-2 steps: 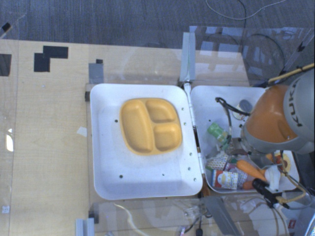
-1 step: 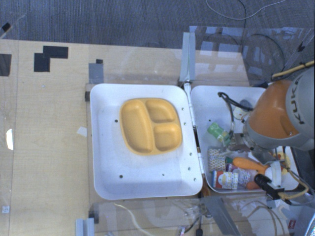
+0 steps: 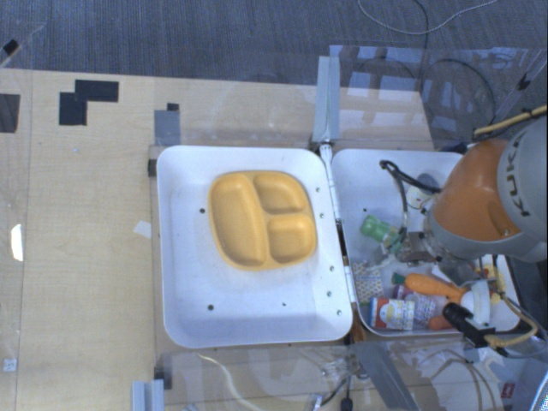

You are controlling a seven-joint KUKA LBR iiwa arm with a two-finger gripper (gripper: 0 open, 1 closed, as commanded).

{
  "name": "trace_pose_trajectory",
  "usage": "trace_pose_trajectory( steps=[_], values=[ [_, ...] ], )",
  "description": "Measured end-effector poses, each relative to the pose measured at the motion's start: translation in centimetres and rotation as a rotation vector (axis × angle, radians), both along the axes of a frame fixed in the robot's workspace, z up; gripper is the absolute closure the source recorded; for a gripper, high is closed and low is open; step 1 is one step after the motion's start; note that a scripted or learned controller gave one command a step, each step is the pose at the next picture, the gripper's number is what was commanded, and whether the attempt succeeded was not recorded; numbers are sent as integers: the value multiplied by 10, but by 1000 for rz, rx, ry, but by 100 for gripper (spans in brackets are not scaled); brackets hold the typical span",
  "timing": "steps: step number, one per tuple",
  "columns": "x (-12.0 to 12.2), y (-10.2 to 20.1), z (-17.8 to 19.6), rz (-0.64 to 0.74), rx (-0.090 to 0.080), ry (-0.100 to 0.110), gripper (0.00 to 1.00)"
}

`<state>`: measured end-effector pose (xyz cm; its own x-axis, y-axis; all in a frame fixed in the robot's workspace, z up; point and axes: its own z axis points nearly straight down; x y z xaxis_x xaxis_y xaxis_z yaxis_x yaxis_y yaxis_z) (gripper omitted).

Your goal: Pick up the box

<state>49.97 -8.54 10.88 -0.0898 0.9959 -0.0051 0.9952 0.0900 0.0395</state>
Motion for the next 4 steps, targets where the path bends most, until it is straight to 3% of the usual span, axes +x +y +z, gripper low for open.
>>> trace_pose_trajectory(
  steps=[1, 2, 3, 4],
  values=[
    [-2, -2, -12, 10, 3, 5, 0],
    [1, 0, 0, 13, 5, 0, 100],
    [1, -1, 0, 12, 4, -1, 0],
    [-1, 1, -13, 149, -5, 4, 0]
  ],
)
